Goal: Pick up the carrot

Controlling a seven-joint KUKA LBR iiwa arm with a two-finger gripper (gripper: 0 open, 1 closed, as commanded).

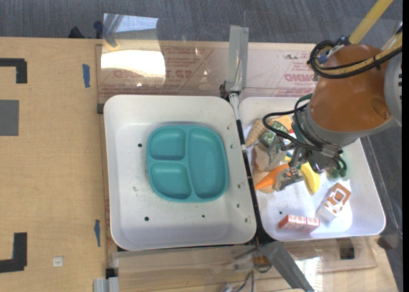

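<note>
1. Carrot [271, 177] lies in the right bin [367, 220], near its left wall, orange, tip pointing left.
2. My gripper [295, 170] hangs right at the carrot's thick end; grip state hidden under my wrist, can't tell if anything is held.
3. Crowded spot: yellow piece [310, 178] just beside, green item [338, 167] near, snack packs above.
4. I judge the best grasp is across the carrot's width, mid-body, straight down, clear of the yellow piece.

The carrot [269, 177] is orange, lying tilted in the right bin [367, 220]; near that bin's left wall.
</note>
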